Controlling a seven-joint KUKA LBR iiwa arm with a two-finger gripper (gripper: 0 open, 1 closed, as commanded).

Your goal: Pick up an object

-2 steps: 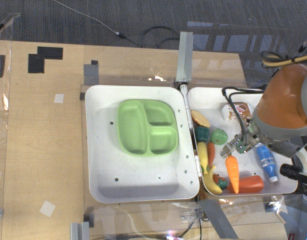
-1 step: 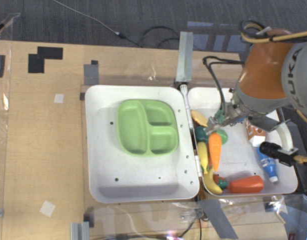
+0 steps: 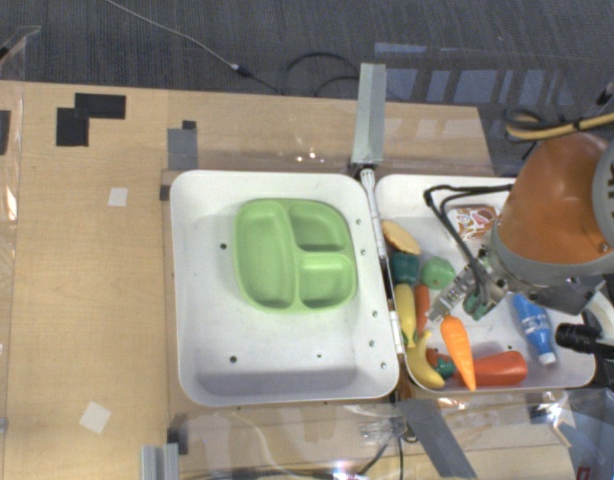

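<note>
Nearest the camera, along the right bin's [image 3: 585,373] front edge, lie a red piece [image 3: 499,368] and a banana [image 3: 421,366] whose curve runs up the bin's left side. A carrot [image 3: 459,351] lies on them, its tip towards the front and its thick end up towards the gripper [image 3: 465,295]. A blue bottle [image 3: 535,329] with a white cap lies to the right of the red piece, partly under the arm [image 3: 557,218].

The gripper hangs low over the middle of this bin, just above the carrot's thick end and beside a round green toy [image 3: 438,271]. Its fingers are lost in glare and clutter, so whether they stand apart or together cannot be told, and nothing is seen between them. To its left a thin orange piece [image 3: 422,306] and a yellow one [image 3: 404,308] stand side by side against the bin wall, with a dark green piece [image 3: 404,266] above them and a tan, shell-like piece [image 3: 400,236] further back. A printed packet [image 3: 474,222] lies at the far end, half under the orange band of the arm.

The left bin [image 3: 202,268] holds a green divided tray [image 3: 294,254], lying flat near its centre.

Both bins sit on a wooden bench [image 3: 77,298], with black marks [image 3: 87,116] at its far left corner.
</note>
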